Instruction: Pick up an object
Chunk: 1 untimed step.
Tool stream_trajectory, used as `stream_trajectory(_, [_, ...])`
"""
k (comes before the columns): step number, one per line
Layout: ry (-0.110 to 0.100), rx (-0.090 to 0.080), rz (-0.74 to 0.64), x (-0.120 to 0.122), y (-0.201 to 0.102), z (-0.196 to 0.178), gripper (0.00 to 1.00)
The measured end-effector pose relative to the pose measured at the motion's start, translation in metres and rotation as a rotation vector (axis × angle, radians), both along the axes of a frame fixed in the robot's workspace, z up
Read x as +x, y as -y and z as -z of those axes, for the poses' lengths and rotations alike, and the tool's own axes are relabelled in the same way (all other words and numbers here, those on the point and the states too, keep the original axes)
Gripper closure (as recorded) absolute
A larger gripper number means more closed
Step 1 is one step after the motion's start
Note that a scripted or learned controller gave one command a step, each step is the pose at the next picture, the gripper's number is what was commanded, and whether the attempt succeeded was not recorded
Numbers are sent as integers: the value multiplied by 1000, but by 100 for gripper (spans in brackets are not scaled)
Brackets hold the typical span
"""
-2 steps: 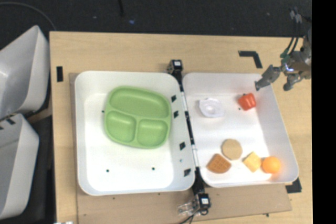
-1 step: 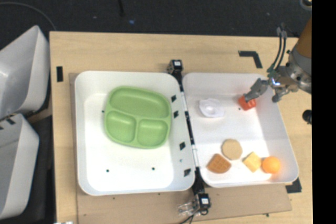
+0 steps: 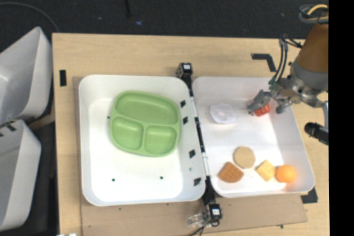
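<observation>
We see the gripper [image 3: 264,105] at the upper right of the right bin [image 3: 293,135], its fingers closed on a small red piece [image 3: 261,110] held just above the bin floor. To its left lies a white disc [image 3: 222,113], and along the bin's lower edge sit a round biscuit [image 3: 244,157], a brown wedge [image 3: 230,173], a yellow block [image 3: 265,169] and an orange ball [image 3: 285,173]. Further left, the left bin [image 3: 99,179] holds a green tray [image 3: 145,123] with three compartments in its upper middle.

Likely a robotics lab: bench [image 3: 138,52], paired white bins [image 3: 91,135].
</observation>
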<state>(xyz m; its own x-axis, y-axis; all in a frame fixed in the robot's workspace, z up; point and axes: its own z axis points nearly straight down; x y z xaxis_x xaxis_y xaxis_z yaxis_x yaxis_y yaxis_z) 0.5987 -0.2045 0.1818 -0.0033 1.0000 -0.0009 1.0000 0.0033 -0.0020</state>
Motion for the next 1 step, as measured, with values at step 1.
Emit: stream_trajectory(1, [-3,0,4,-6,1,62,0])
